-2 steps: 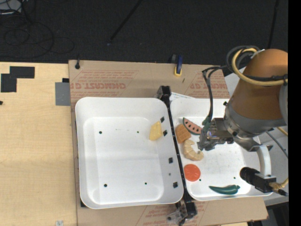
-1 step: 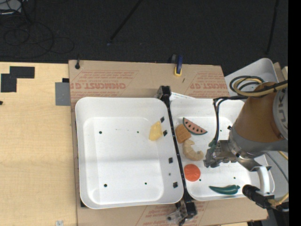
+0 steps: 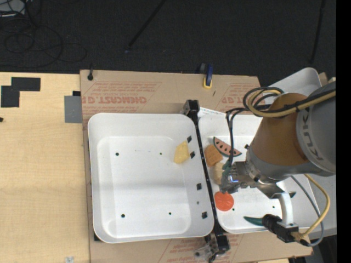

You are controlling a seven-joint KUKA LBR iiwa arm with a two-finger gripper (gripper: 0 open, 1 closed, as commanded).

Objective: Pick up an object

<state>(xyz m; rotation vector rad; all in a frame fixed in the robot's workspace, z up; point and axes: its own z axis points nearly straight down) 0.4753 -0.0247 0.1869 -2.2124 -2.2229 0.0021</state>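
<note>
The tabletop (image 3: 38, 163) was pale wood, and on it lay a brown cardboard sheet (image 3: 142, 95) printed with red lettering that read upside down and could not be made out with certainty. On the cardboard sat two shallow white bins side by side. The left bin (image 3: 109, 201) held a single yellow wedge-shaped piece (image 3: 181, 153) near its right wall. The right bin (image 3: 249, 218) was largely covered by the grey arm (image 3: 299, 141), whose housing bore part of a name, "KU", at the right edge. In this bin lay a brown bread-like piece (image 3: 212, 155), a watermelon slice (image 3: 226, 147) just beside it, an orange-red ball (image 3: 224, 201) near the divider, and a dark green piece (image 3: 255, 220) toward the front rim. The claw (image 3: 230, 178) hung low between the brown piece and the ball; whether it was open, closed, or gripping anything could not be told.
</note>
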